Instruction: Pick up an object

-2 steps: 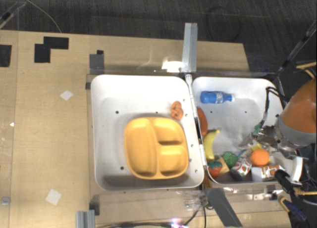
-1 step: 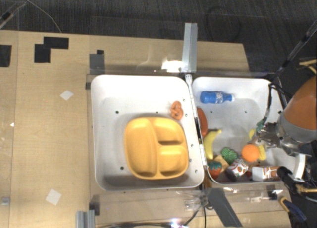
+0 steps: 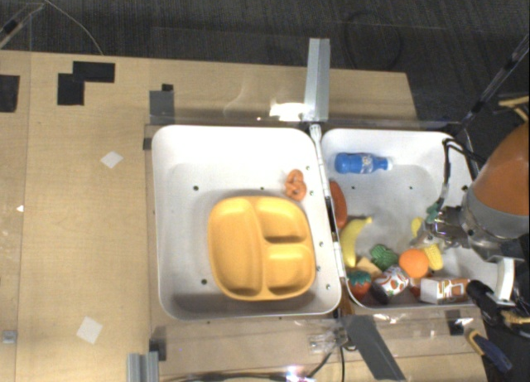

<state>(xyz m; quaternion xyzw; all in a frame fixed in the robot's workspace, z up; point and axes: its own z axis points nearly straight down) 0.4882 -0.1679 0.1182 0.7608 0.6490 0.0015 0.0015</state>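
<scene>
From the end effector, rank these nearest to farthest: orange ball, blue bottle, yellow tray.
1. Orange ball, right bin, just left of the end effector.
2. Blue bottle, same bin's far end.
3. Yellow tray, left bin.

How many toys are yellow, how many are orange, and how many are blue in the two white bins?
Yellow: 3 (divided tray, banana, small yellow piece)
Orange: 2 (orange ball, small orange toy)
Blue: 1 (bottle)
Total: 6

Other colours sit in the right bin's crowded corner; those are left out of this count.
</scene>
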